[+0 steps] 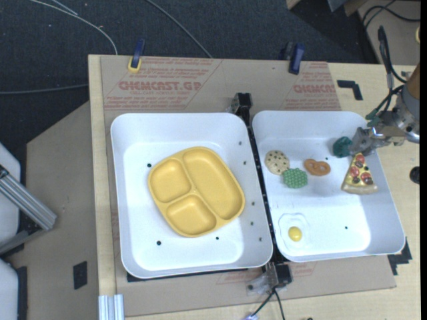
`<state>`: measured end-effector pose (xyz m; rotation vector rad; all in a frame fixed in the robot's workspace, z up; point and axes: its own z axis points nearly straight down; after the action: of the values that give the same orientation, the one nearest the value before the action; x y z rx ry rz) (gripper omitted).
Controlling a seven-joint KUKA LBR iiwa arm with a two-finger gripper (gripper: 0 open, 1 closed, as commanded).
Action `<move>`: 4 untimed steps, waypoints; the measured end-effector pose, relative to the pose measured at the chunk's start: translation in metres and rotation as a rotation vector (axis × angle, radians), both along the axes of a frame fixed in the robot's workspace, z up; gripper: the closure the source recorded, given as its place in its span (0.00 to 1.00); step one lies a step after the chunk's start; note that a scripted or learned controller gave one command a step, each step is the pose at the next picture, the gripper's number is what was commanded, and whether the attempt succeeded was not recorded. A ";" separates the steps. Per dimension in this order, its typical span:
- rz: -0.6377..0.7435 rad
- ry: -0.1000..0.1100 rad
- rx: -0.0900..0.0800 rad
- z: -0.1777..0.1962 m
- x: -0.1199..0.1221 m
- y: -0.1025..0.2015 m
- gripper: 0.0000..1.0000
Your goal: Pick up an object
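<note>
The right bin (380, 235) holds several toy foods: a speckled cookie (276, 161), a green knobbly piece (294, 177), a brown pretzel-like ring (317, 167), a pizza slice (359, 175) and a fried egg (293, 231). A small teal object (342, 146) lies near the bin's far right. My gripper (364, 141) hangs low over that corner, just right of the teal object and above the tip of the pizza slice. Whether it touches the teal object is unclear.
The left bin (127, 199) holds a yellow three-compartment plate (195, 190). A black clamp (243, 102) sits between the bins at the back. Blue clips (137, 53) (295, 55) grip the board's far edge. Cables trail at the right.
</note>
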<state>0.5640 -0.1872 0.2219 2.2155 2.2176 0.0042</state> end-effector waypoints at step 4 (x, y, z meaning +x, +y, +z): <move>0.006 0.007 0.005 0.024 0.040 0.167 1.00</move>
<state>0.6045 -0.0200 0.2460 2.2151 2.2296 0.0016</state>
